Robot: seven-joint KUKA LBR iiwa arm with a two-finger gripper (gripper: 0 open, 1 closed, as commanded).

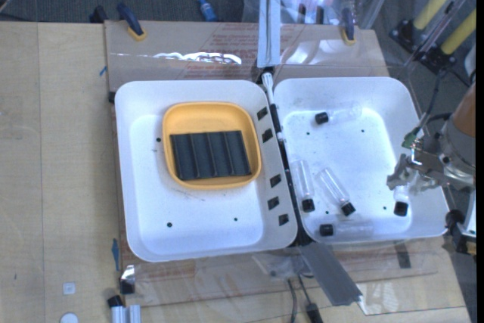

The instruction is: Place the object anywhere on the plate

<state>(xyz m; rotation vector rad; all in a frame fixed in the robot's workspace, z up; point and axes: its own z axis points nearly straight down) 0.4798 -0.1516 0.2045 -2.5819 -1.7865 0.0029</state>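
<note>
Two white bins sit on the table: a yellow plate bearing a black ribbed block left; clear vials right, beside the gripper, jaws' state unclear. No legible writing.

One fixed camera looks down aslant on both white bins.

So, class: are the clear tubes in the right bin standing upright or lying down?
Lying down. Both clear tubes rest flat on the right bin's floor, lengthwise at a slant, black caps toward the near edge.
</note>
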